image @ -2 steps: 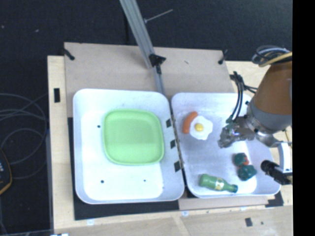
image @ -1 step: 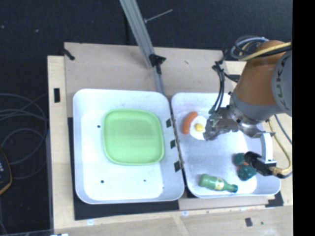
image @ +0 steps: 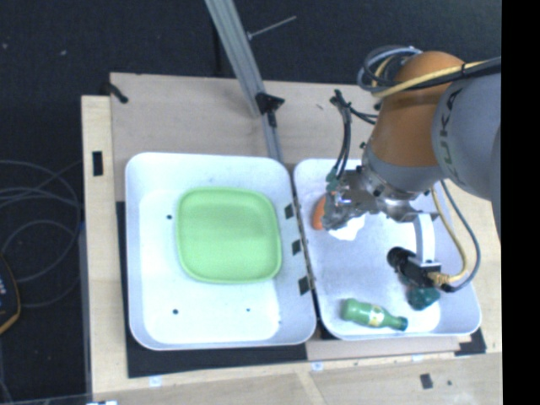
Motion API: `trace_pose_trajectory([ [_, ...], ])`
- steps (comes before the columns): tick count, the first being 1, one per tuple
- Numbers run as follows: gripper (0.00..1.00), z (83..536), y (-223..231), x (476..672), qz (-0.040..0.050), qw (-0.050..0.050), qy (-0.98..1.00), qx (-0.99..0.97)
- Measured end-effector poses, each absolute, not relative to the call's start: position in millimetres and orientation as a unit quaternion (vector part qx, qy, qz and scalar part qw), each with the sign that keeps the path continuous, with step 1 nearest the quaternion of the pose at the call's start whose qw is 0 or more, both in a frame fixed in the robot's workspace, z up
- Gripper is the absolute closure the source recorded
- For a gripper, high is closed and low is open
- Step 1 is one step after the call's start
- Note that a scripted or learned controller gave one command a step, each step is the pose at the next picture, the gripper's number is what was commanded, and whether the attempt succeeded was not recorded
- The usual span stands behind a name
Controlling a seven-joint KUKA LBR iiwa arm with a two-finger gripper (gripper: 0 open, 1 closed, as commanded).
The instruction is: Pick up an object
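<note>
My gripper [image: 341,214] hangs low over the upper left part of the right bin [image: 371,270]. A small orange object [image: 317,215] lies just to its left, by the bin's left wall, partly hidden by the gripper. A white crumpled object [image: 347,230] sits right under the gripper's tip. A green bottle [image: 372,314] lies on its side near the bin's front edge. A teal object [image: 423,297] rests at the front right. Whether anything is between the fingers is hidden from this angle.
The left bin [image: 152,251] holds a light green square plate [image: 228,234]. A grey metal pole [image: 239,49] slants down from the top to the gap between the bins. The arm's bulk [image: 422,133] covers the right bin's back right.
</note>
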State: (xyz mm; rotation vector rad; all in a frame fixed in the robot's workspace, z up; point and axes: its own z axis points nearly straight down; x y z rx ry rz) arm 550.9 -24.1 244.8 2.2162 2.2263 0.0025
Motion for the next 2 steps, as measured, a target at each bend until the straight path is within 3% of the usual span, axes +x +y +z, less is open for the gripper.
trace_pose_trajectory([
  [1,1.00,233.8,23.8,562.7,-0.0001,0.000,0.708,0.706],
  [2,1.00,231.0,74.0,586.9,0.0002,0.000,0.708,0.706],
])
